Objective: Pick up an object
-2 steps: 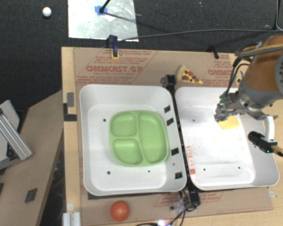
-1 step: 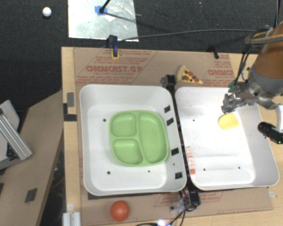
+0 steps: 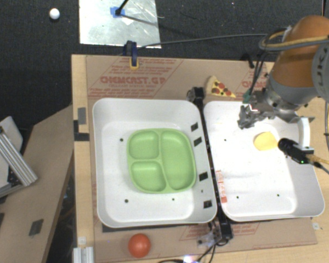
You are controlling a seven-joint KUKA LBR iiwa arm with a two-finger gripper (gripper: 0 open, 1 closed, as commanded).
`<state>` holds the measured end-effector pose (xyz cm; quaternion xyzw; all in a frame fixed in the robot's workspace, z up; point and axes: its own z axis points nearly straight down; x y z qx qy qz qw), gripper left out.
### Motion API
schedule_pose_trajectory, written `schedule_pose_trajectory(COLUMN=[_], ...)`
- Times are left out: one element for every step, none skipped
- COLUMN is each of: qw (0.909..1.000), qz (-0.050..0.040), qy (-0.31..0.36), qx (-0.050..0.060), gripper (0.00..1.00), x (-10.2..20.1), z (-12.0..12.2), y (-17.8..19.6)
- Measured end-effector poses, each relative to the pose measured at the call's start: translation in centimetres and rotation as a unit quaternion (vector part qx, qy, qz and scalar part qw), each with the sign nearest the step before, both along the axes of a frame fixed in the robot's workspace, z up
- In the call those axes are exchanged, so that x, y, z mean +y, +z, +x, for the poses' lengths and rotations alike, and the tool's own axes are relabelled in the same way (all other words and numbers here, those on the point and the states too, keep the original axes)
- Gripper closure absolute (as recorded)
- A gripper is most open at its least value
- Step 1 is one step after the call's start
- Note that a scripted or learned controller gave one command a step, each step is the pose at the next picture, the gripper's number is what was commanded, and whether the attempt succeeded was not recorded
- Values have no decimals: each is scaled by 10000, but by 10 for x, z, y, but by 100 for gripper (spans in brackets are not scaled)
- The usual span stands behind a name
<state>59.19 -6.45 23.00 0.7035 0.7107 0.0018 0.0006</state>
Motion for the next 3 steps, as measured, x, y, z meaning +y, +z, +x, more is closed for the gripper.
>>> schedule_pose_trajectory(qw=[10000,10000,10000], qz=[-1,-1,7], qy=[-2,-5,3], qx=[3,6,-1], gripper=[100,100,100], x=[59,104,162], z=[17,19,28], y=[-6,0,7])
